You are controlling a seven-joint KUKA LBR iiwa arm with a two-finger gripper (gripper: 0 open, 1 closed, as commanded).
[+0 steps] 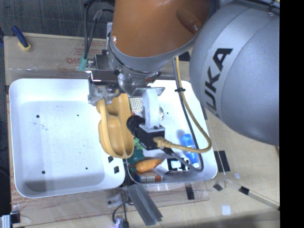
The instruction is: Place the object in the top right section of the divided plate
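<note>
A pale wooden bench (247, 175) is carrying two white bins (28, 127) — strips of black tape (222, 161) are lying to the claw's right, and dark corrugated matting (47, 8) is running behind — a blue-and-yellow tool (20, 37) far left.

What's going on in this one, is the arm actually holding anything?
The KUKA arm reaches in over the seam between the two white bins, its hand low above the right bin. A yellow, peanut-shaped object sits right beside it, but whether it is gripped cannot be told. An orange carrot-like piece and a blue item lie in the right bin. The left bin sits alongside.
</note>
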